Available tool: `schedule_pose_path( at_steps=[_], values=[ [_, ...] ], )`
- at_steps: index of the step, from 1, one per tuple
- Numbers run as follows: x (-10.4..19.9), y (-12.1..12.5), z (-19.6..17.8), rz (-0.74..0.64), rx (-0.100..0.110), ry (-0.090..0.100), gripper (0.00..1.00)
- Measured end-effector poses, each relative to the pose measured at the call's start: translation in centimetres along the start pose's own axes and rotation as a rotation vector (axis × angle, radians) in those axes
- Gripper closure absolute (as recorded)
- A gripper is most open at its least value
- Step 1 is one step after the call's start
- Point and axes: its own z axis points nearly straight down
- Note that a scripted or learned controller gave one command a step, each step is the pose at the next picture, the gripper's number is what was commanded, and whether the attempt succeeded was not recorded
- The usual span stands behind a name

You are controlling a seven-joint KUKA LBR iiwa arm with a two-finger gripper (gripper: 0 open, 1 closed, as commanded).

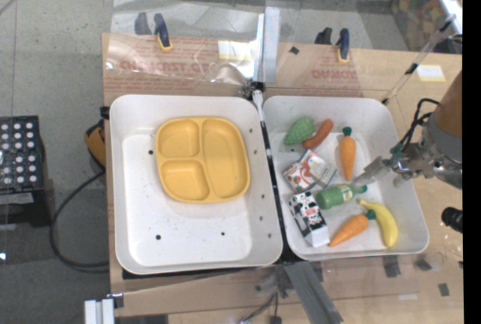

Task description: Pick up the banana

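White right bin [391, 119], banana [382, 220] near corner, pincer [372, 171] above, grip state unclear.

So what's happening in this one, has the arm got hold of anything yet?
Not yet. The gripper reaches in from the right over the right bin, hanging above the green bottle, with nothing between its fingers. The banana it is meant to pick up lies untouched near that bin's front right corner, beside a carrot. A second carrot, two small cartons and other toy food share the bin. The left bin holds a yellow divided plate.
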Motion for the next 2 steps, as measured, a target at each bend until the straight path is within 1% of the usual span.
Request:
schedule_pose_path(
  at_steps=[1, 2],
  values=[
    [-0.9, 0.2, 8.8, 0.237, -0.027, -0.004, 0.0],
    [-0.7, -0.3, 10.0, 0.075, -0.034, -0.009, 0.0]
  ],
)
